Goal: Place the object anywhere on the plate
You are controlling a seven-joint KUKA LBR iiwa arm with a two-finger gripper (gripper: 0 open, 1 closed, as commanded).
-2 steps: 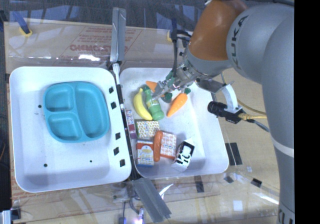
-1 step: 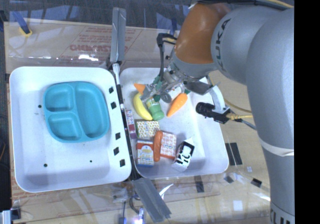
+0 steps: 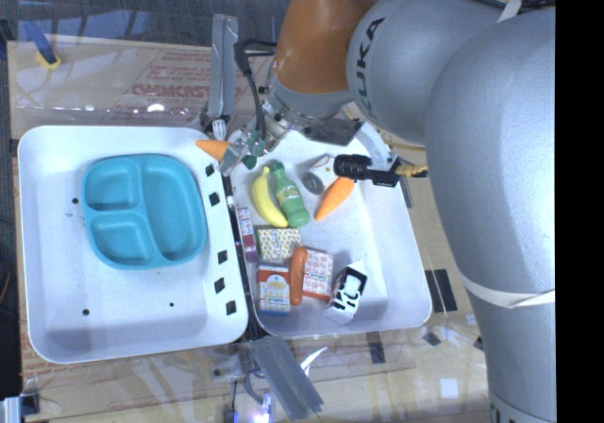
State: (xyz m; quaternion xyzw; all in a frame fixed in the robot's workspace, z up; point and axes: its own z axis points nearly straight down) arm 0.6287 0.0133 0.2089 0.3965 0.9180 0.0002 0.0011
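1. Left bin (image 3: 57,317): holds a blue sectioned plate (image 3: 144,211); nothing rests on the plate.
2. Gripper (image 3: 229,149): positioned at the far end of the divide between the bins. An orange carrot-like piece (image 3: 211,149) sits at its tip; whether it is grasped cannot be determined.
3. Right bin (image 3: 401,270): contains a banana (image 3: 265,199), green bottle (image 3: 289,196), second carrot (image 3: 332,197), small cartons (image 3: 288,270) and a black-and-white item (image 3: 346,291).
4. Arm (image 3: 453,81): overhangs the right bin's far right side.

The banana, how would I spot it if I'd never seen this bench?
Look in the right white bin, at the cluster near its upper middle. The banana lies there, pressed alongside a green bottle. It is the only yellow, curved thing among them.
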